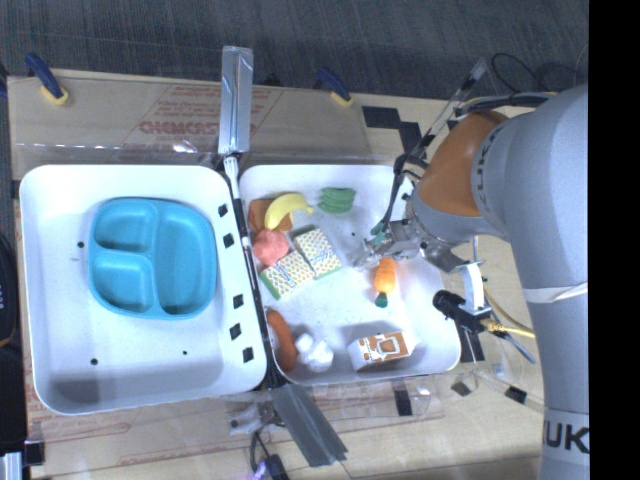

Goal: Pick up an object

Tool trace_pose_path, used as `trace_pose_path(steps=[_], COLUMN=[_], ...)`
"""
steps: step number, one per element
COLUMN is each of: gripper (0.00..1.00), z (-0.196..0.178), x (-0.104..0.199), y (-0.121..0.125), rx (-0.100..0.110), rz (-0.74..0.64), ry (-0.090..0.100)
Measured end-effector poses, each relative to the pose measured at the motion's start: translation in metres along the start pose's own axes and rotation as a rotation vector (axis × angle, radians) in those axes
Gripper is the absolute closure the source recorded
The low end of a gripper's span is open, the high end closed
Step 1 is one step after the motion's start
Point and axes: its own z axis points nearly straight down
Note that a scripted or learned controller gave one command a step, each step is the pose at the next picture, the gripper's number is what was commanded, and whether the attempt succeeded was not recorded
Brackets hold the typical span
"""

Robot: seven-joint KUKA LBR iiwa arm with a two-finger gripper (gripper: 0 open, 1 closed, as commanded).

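In the right bin [425,353], toward its right wall: orange carrot-like toy [384,279], lying just below the tool [385,240]. Reaching step, by the look of it; grip state impossible to tell. Next: settle squarely over the toy, close, lift clear of the patterned boxes [302,261].
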Motion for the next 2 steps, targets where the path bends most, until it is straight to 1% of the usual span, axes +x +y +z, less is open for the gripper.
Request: trace_pose_path(steps=[1,2], gripper=[1.0,1.0], z=[-0.01,-0.125], x=[0.001,0.055], y=[0.001,0.023], rx=[0.001,-0.006], rz=[-0.008,-0.051], ry=[0.001,-0.001])
